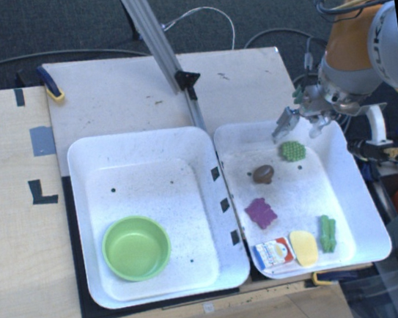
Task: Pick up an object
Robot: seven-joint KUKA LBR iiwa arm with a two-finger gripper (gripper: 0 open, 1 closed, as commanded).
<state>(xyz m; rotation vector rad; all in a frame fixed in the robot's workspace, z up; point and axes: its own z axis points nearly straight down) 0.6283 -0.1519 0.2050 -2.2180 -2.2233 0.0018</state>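
Observation:
My gripper [302,127] hangs over the far edge of the right bin [349,169], open, with its two fingers spread and nothing between them. Just below it, a green knobbly ball [293,151] lies on the bin floor, apart from the fingertips. Left of the ball sits a brown lump [263,174], and a magenta bumpy piece [261,212] lies nearer the front. Along the front wall sit a red-and-white packet [274,253], a yellow piece [304,247] and a green elongated piece [328,233].
The left bin [138,145] holds a green bowl [136,248] in its front left corner. A slanted metal pole [159,42] rises behind the gap between the bins. A blue and yellow clamp [51,84] sits at the bench's far left.

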